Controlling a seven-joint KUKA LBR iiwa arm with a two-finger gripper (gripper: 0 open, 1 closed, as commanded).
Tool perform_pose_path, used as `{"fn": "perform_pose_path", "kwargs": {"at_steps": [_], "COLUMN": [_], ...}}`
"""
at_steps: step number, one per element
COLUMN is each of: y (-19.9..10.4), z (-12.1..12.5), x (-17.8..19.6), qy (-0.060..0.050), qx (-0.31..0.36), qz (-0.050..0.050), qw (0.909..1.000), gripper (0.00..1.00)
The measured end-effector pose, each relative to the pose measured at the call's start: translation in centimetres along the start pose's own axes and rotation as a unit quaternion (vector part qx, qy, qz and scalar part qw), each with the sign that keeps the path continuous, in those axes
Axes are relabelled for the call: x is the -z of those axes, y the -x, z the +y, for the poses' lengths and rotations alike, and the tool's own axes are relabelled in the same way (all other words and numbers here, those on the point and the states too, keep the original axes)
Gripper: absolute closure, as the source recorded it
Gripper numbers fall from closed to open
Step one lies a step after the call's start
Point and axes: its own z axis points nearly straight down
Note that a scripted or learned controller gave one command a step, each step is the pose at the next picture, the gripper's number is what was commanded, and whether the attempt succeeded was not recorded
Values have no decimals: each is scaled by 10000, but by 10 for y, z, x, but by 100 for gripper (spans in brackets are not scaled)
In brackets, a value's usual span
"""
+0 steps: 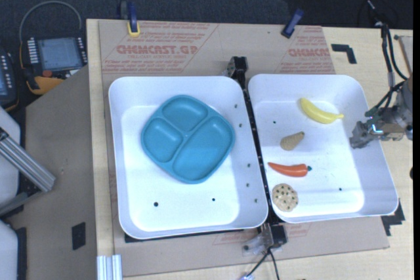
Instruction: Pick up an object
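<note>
Camera view, over the bench: at lower centre, inside the right bin, a round speckled cookie; just above it a red chili pepper, then a tan potato-like piece, then a yellow banana toward the upper right. Filling the left bin, a blue divided plate. At the right edge, gripper over the right bin's rim, apart from every item; jaw state impossible to tell.

blue clamps on the bench, a handheld pendant at left
</note>
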Motion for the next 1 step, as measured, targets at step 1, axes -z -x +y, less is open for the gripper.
{"fn": "perform_pose_path", "kwargs": {"at_steps": [1], "y": [1], "z": [2], "x": [42], "qy": [-4], "qx": [5], "qz": [1], "qw": [10000], "gripper": [100]}}
